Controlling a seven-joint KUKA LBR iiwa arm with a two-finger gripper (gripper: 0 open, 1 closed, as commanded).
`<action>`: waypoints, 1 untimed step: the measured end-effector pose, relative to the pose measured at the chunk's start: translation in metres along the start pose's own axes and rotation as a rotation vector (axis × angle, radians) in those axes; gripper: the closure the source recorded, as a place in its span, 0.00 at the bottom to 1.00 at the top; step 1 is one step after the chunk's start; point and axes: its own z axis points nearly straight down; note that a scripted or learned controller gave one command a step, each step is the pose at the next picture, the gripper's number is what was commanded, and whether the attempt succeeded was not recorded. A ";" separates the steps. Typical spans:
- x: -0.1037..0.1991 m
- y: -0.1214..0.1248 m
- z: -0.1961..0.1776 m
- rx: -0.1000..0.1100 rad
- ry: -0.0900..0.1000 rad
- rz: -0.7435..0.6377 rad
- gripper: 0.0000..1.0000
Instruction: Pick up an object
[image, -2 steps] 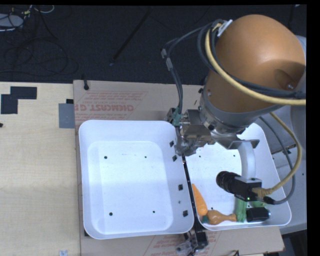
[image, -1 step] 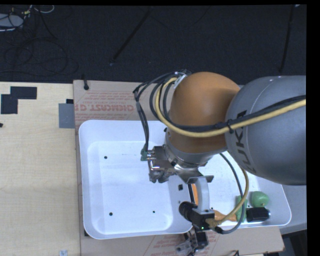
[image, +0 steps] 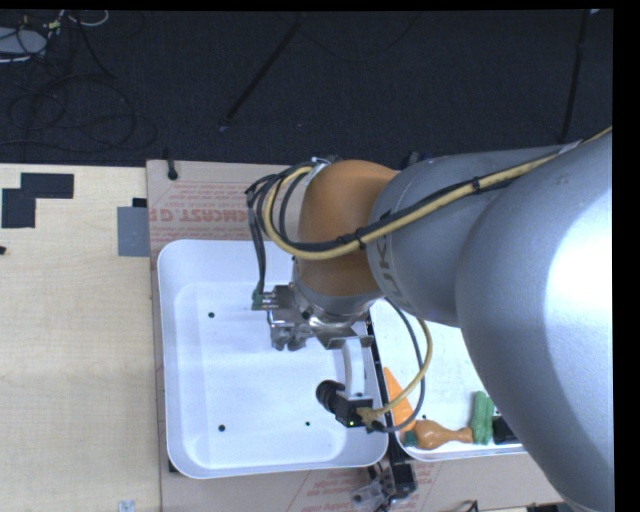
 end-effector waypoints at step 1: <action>0.043 0.019 0.082 -0.005 0.001 -0.004 1.00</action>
